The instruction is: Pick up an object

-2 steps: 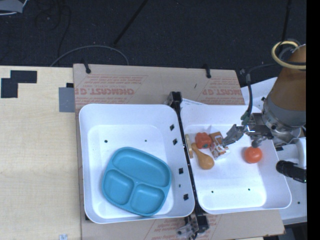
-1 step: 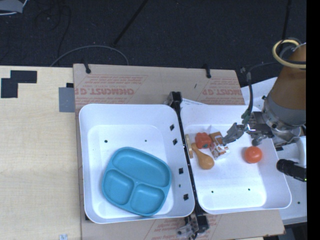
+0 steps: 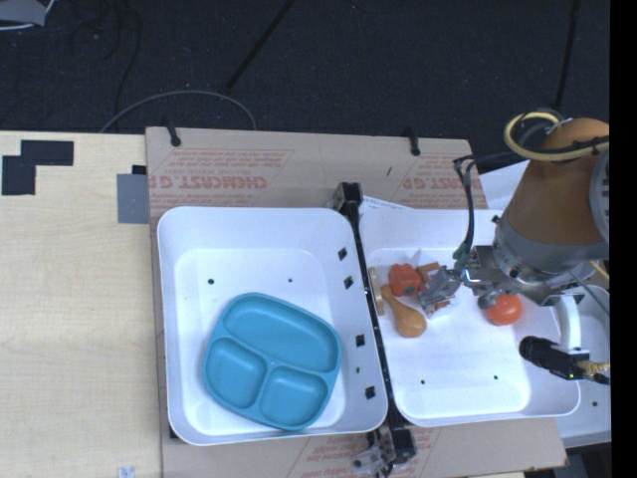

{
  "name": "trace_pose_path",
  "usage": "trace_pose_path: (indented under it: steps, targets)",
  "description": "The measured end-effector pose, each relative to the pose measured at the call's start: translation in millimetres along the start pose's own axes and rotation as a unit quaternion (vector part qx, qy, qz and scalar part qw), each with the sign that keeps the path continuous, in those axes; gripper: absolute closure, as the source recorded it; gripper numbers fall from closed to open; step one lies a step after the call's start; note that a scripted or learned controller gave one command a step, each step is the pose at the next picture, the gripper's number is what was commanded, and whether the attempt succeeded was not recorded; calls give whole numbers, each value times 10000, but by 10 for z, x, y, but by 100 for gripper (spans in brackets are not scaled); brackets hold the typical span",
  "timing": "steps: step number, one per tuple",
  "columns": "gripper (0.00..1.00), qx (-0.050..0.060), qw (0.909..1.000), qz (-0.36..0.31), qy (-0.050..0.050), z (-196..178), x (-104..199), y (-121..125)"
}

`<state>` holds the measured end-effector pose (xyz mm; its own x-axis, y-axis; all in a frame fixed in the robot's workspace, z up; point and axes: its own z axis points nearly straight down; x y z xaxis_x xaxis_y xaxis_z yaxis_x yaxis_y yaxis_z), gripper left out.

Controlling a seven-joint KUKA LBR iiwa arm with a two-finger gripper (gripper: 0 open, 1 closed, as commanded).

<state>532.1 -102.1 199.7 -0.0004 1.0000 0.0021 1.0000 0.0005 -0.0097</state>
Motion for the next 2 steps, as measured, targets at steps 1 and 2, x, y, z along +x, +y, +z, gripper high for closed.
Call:
trace_pose_path:
  steps: [1,2]
  targets:
    - [0,-6,10000,7,0,462,62,40]
    - [0,-10,10000,6,-3,913,39,81]
